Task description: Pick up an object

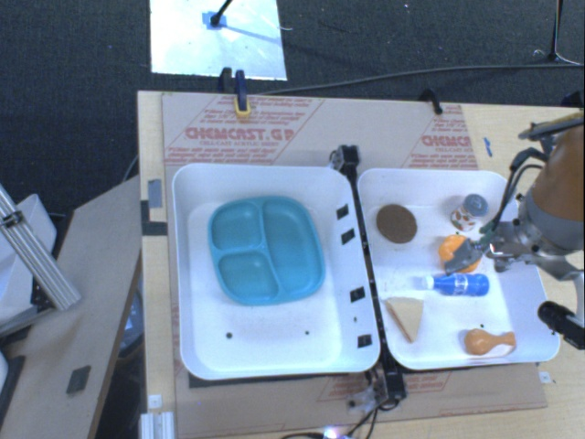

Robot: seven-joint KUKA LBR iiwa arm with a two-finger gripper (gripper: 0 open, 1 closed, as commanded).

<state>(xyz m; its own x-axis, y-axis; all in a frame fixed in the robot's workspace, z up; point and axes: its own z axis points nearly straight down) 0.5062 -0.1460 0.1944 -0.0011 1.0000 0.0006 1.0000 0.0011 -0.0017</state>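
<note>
Camera view: the end effector [477, 245], its opening impossible to judge, sits right of centre frame, touching the rounded orange object [454, 251] just to its lower left in the right-hand white bin [528, 305].

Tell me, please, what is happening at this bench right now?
The arm reaches into the right bin, its gripper low over an orange object. A blue bottle, brown disc, wedge and tan piece lie around it. The left bin holds a blue divided plate.
</note>
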